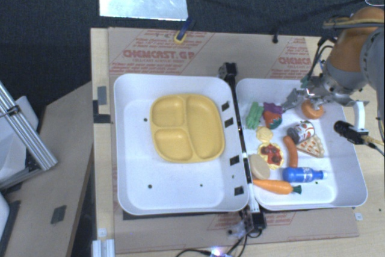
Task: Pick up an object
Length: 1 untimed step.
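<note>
Brown bench sheet (157,52) reads "CHEMCAST GP" in red. Gripper (305,97) over right bin (349,180), beside orange round item (313,109); finger state unreadable, arm cut off at right. Blue bottle (304,175) label illegible. Yellow divided plate (186,127) in left bin (133,147).

The plate (183,128) is pale yellow in a white bin (132,147). Beside it lie a blue bottle (302,175), orange carrot (274,186), green vegetable (254,114) and purple piece (272,109). The arm (355,51) shows grey and orange.

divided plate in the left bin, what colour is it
Yellow divided plastic plate, clearest in the camera view.
</note>
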Each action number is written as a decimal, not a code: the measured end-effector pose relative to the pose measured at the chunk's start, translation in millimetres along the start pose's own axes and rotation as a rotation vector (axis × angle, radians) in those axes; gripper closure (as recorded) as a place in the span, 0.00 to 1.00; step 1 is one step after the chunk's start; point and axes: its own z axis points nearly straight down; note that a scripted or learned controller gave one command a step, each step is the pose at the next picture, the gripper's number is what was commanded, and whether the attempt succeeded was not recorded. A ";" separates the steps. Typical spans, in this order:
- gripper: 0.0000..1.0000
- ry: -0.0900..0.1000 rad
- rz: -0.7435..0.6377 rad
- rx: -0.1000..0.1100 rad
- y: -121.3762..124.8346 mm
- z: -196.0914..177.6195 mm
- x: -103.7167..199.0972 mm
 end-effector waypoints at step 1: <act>0.00 -0.002 -0.001 -0.008 2.8 19.8 0.8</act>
